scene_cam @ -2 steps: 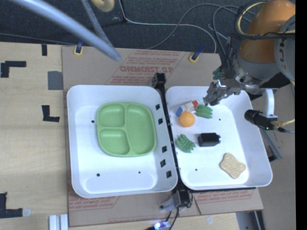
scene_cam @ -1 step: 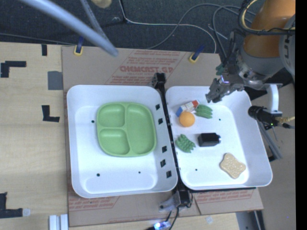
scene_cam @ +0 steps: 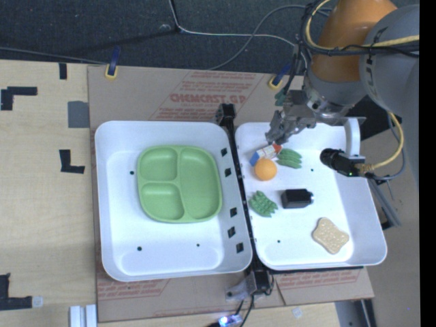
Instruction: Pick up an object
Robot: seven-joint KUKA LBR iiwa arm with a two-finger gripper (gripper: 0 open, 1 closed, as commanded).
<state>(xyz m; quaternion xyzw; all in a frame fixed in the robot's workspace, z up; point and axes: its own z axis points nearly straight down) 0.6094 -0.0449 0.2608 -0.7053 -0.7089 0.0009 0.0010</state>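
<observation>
Gripper point(scene_cam: 278, 137) low over the right bin point(scene_cam: 354, 213), just above the orange ball point(scene_cam: 266, 170) and a green piece point(scene_cam: 289, 158). Jaw state impossible to tell. Green divided plate point(scene_cam: 180, 183) in the left bin point(scene_cam: 116, 203).

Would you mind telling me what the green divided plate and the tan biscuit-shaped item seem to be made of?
Green divided plate: likely moulded plastic, going by its uniform pale green colour, soft sheen and rounded compartment ridges. Tan biscuit-shaped item: probably a plastic or foam toy food, given its matte, speckled, lumpy surface; the picture cannot settle which.
</observation>
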